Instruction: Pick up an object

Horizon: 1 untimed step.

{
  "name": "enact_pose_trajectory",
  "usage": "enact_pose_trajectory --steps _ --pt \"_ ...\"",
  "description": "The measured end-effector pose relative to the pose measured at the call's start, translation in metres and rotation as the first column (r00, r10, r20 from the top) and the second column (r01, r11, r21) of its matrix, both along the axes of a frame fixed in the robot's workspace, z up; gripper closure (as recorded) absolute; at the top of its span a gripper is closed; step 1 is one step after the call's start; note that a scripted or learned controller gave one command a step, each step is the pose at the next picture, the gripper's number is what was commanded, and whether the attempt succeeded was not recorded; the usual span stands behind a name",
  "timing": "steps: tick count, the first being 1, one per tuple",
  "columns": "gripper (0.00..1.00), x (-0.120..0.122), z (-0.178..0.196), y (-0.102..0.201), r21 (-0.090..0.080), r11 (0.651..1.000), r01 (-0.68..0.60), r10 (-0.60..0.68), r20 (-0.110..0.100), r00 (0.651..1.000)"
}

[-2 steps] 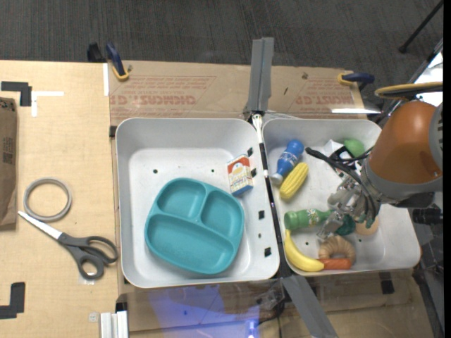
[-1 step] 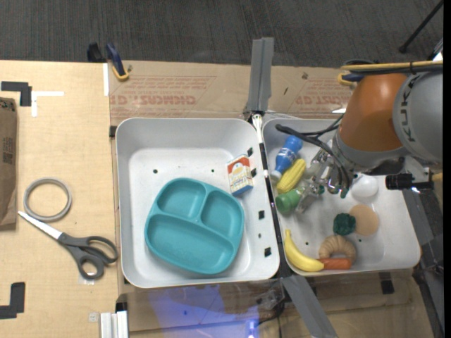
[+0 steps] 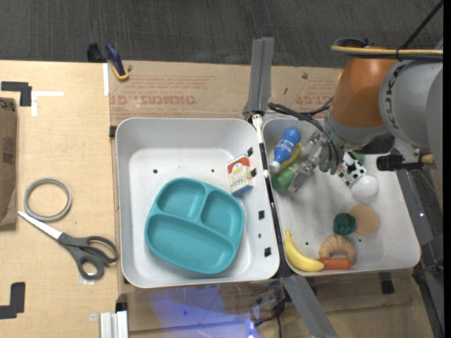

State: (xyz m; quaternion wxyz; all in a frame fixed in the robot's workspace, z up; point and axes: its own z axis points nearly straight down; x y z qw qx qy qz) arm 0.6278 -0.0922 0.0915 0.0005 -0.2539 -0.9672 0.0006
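My gripper (image 3: 304,166) reaches down into the right bin (image 3: 402,259) at its upper left. It sits right beside a blue bottle (image 3: 287,146) and a green object (image 3: 282,180), touching or nearly touching them. I see nothing clearly held. Further right in the same bin lie a black-and-white dice-like toy (image 3: 350,169), a white ball (image 3: 365,186), a tan ball (image 3: 366,219) and a dark green piece (image 3: 344,224). A banana (image 3: 299,255) and a bread-like toy (image 3: 337,247) rest by the front wall.
The left bin (image 3: 134,189) holds a teal divided plate (image 3: 195,224) and a small carton (image 3: 240,174) near the divider. On the bench to the left lie scissors (image 3: 74,245) and a tape roll (image 3: 47,198). The arm's orange band (image 3: 359,94) looms over the right bin's far side.
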Motion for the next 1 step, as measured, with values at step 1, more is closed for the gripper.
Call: enact_pose_trajectory --steps 1 --pt "0.00 -0.0361 0.0183 -0.0874 -0.001 0.991 -0.135 0.135 0.004 0.991"
